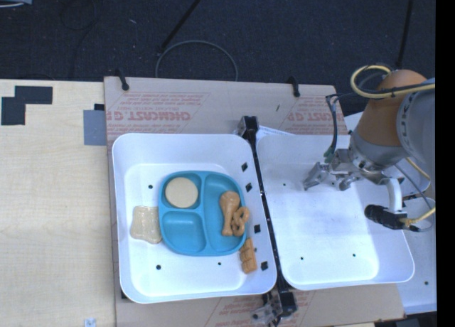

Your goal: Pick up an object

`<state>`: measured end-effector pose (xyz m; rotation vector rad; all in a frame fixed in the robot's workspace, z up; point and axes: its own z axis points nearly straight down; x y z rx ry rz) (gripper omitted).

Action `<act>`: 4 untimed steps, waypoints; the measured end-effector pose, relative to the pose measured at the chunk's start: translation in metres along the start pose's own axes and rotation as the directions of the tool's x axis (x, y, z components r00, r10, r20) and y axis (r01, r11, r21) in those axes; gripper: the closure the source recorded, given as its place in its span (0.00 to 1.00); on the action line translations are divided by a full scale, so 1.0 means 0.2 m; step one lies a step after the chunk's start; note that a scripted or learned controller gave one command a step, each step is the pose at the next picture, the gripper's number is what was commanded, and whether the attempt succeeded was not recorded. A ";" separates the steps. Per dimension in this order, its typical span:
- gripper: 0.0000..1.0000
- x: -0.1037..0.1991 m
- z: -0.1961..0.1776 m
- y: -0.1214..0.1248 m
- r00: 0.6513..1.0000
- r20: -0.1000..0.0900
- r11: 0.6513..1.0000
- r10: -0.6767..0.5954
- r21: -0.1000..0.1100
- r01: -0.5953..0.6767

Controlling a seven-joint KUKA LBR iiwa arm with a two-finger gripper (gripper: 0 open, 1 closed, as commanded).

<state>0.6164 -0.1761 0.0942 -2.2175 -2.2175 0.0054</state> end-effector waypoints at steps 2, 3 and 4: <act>1.00 0.04 -0.31 -0.01 1.000 0.002 1.000 -0.002 -0.008 0.002; 1.00 0.08 -0.60 -0.01 1.000 0.002 1.000 -0.002 -0.009 0.002; 1.00 0.08 -0.75 -0.01 1.000 0.002 1.000 -0.002 -0.007 0.002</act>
